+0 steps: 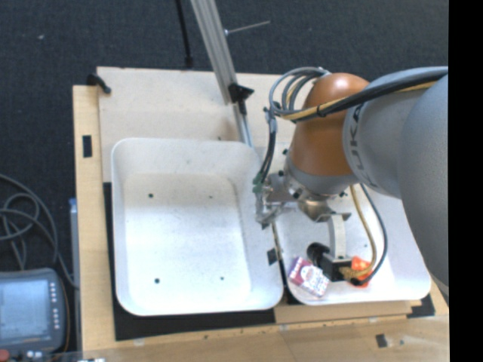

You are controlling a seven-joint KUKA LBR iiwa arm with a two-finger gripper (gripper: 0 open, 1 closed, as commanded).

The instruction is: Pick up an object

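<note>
Our gripper hangs over one bin; we cannot tell how its jaws stand. Near the jaws, toward the bin's front rim, lie a purple packet and an orange thing.

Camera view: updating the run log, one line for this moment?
gripper at left rim of right shallow white bin | small purple-and-white packet lying in it, not held

Left bin unobstructed, arm crowding right bin

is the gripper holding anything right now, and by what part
Cannot be told: the arm covers most of the gripper over the right bin. A small packet lies in that bin.
</note>
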